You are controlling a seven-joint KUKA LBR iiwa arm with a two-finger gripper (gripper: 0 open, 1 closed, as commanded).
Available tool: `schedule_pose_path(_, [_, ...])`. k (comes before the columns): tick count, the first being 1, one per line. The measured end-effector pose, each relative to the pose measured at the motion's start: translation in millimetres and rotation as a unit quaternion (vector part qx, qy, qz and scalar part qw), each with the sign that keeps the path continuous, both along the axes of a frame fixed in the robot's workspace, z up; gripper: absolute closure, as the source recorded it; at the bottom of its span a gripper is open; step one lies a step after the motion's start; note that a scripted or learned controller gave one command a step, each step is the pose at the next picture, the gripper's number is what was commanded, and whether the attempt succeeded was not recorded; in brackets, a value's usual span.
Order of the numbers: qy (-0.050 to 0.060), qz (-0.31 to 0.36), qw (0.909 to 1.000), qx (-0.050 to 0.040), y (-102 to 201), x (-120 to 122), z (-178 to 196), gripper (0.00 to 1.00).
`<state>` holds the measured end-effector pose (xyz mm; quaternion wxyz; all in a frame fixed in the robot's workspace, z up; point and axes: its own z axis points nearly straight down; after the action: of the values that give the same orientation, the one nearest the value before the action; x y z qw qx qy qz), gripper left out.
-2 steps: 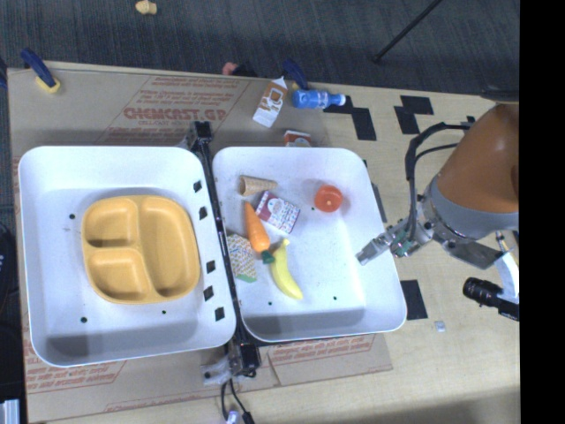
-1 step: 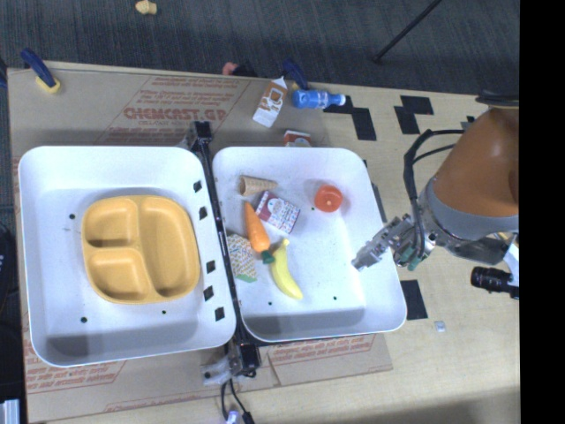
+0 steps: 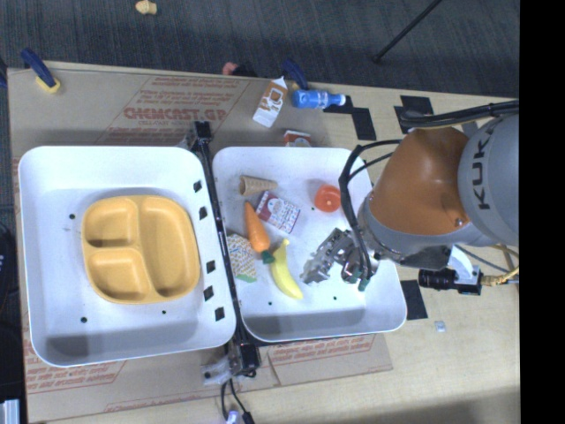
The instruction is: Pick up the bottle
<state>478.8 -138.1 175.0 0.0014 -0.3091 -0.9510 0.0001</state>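
Your bottle (image 3: 316,100): on the desk (image 3: 441,343), behind the right bin (image 3: 388,303). Your end effector (image 3: 331,259): over that bin beside the banana (image 3: 284,272); grip state cannot be told.

Red print runs across the brown cardboard sheet (image 3: 177,104) lying under the two bins on the desk. The big line above the left bin looks like "CHEMCAST GP", though the letters are faint and I would not swear to each one; the smaller red lines above and below it are too fine to read. More red lettering shows on the cardboard edge below the right bin, also too small to make out. On the grey arm (image 3: 494,184) at the right, dark capitals spell "KU", cut off by the frame. The small red-and-white carton (image 3: 279,212) in the right bin carries printing I cannot read.
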Motion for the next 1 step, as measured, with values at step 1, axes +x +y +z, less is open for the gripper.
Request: schedule_pose_path(1, [-0.001,0.019,0.9998,-0.0008,-73.3,8.6,41.9,1.00])
